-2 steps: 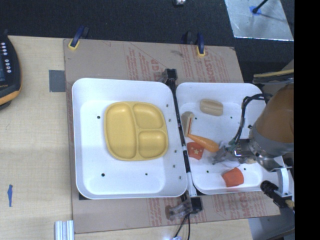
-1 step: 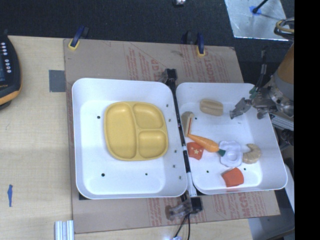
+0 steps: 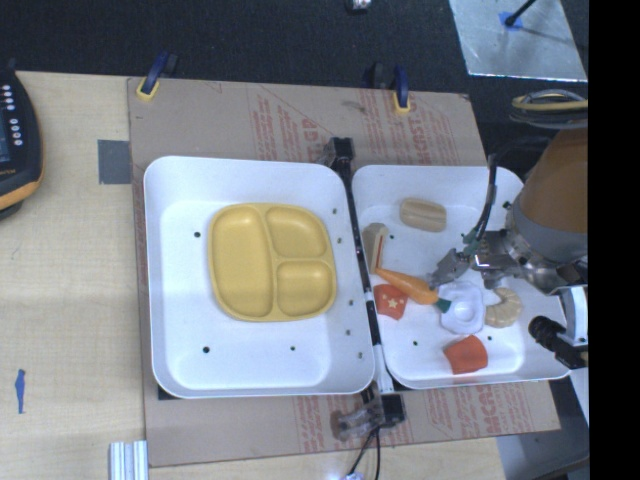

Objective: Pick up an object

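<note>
The right bin point(image 3: 420, 368) holds several small items. A tan bread-like piece point(image 3: 422, 214) lies at the back, an orange carrot point(image 3: 405, 284) and a red piece point(image 3: 390, 303) sit near the left wall, and a red-orange block point(image 3: 466, 354) lies near the front. A white object point(image 3: 462, 309) and a beige ring-shaped piece point(image 3: 503, 309) lie under the arm's wrist. My gripper point(image 3: 458, 268) reaches in from the right and hangs low over the white object and the carrot's tip. Nothing shows between its fingers.
The left bin point(image 3: 180, 358) holds a yellow divided plate point(image 3: 270, 260). A black divider clip point(image 3: 342, 152) sits between the bins at the back. A controller point(image 3: 15, 138) rests at the far left of the bench. Blue and yellow clamps hold the cardboard's back edge.
</note>
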